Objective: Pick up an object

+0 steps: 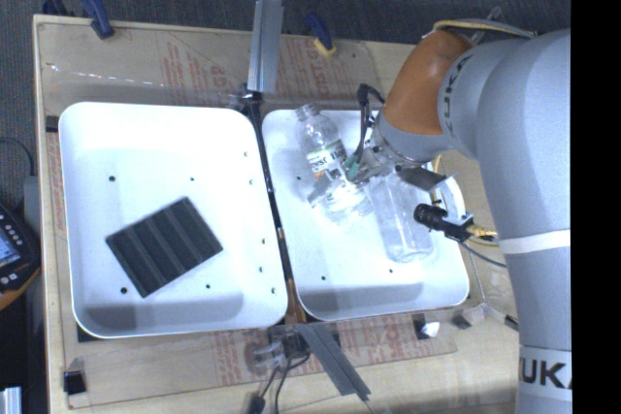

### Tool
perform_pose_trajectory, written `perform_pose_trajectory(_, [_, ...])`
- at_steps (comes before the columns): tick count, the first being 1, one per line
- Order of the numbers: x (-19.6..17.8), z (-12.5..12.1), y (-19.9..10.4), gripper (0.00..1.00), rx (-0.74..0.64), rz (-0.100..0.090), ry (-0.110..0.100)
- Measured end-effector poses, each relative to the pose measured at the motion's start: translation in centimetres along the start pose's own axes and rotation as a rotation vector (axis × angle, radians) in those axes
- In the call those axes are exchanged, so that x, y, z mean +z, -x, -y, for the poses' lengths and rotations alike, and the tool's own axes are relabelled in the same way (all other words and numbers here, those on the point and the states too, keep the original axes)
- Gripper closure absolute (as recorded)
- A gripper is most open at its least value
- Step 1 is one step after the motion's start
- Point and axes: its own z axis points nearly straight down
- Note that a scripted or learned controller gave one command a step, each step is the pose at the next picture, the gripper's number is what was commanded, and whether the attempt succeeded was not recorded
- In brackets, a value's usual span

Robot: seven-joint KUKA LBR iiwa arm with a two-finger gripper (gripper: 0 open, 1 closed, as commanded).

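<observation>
1. Two shallow white bins are seen side by side on the bench: the left bin point(87, 126) and the right bin point(446, 291)
2. A dark ribbed rectangular pad point(163, 245) is seen lying flat and askew in the lower part of the left bin
3. The grey arm point(514, 111), with its orange band point(419, 87), is brought in from the right edge of the view and is cut off there, so its base cannot be seen
4. The gripper point(361, 167) is placed low over the upper middle of the right bin; its state cannot be told, since it is lost against clear plastic and the wrist above
5. A clear plastic bottle with a label point(320, 153) is found in the upper part of the right bin, just beside the gripper; whether contact is made cannot be judged
6. A second clear container point(400, 226) is laid to the right of it, below the wrist; its outline is hard to separate from the white floor
7. Blue clamps point(97, 15) are fixed at the bench's far edge
</observation>
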Motion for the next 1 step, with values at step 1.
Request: perform_pose_trajectory(1, [-6.11, -1.99, -2.76, 1.00, -0.012, 0.015, 0.021])
